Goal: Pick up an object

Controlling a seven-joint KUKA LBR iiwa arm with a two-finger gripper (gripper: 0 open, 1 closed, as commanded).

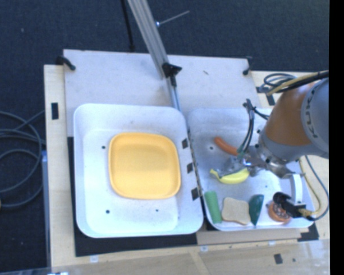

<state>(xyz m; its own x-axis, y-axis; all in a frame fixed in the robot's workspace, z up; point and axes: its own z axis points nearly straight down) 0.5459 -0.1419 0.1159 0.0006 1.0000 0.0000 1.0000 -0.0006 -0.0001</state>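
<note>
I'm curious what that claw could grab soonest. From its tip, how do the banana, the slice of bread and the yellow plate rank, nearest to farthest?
Measured from the gripper:
1. Banana, right bin, just below the tip.
2. Slice of bread, right bin's near edge.
3. Yellow plate, over in the left bin.

You will find no writing, label, brand, number or sign that can be read anywhere in this view. The yellow plate [144,165] at centre left is plain, and the small dark marks along the table [55,153] edges are too small to make out.
</note>
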